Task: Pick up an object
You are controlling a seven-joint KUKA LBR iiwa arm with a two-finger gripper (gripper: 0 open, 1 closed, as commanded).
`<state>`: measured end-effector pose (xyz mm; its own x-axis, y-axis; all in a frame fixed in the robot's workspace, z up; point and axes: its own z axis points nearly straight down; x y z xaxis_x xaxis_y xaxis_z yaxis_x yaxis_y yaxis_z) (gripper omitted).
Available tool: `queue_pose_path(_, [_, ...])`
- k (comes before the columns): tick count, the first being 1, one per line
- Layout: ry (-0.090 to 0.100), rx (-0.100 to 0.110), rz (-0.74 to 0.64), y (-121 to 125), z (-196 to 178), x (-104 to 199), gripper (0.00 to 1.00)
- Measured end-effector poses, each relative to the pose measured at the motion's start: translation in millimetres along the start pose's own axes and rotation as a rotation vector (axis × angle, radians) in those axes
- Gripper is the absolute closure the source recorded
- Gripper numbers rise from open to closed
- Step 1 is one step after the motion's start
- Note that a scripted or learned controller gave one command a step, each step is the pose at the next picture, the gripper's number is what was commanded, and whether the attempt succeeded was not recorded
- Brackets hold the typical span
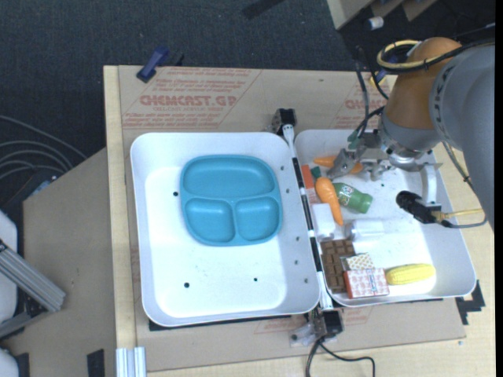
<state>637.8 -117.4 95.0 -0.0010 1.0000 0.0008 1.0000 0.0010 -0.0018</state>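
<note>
- Pincer (354, 159): at the end of the grey arm (440, 85), low over the far part of the right bin (464, 267). Open or closed cannot be told from this angle, and nothing can be seen in its hold.
- Small orange piece (324, 162): just beside the pincer, on its view-left side, on the bin floor. Whether the two touch cannot be told.
- Green bottle (354, 198): just below the pincer in the view, lying on its side, apart from it.
- Carrot (329, 199): below the pincer and to its view-left, lying at a slant close to the green bottle, along the bin's inner wall.
- Clear wrapped item (377, 230): further below the pincer, near the middle of the same bin; what it is cannot be made out.
- Chocolate bar (336, 259): well below the pincer, by the bin's near-left corner.
- Small printed box (366, 278): just beside the chocolate bar, on the side away from the left bin, well apart from the pincer.
- Corn cob (409, 273): well below the pincer and to its view-right, next to the small printed box.
- Left bin (149, 210): to the view-left of the pincer, across the shared edge of the two bins.
- Blue divided plate (230, 198): lies flat in the left bin, well apart from the pincer.
- Bench sheet (236, 93): brown with red lettering, under both bins.
- Blue object (152, 65): on the bench's far-left corner, farthest from the pincer.
</note>
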Motion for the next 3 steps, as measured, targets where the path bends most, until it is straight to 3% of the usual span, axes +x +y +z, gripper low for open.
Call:
queue_pose_path(1, [0.000,-0.002,0.000,1,-10,0,1.00])
queue_pose_path(2, [0.000,-0.001,0.000,0,-10,0,0.00])
queue_pose_path(3, [0.001,-0.016,0.001,-12,3,4,0.00])
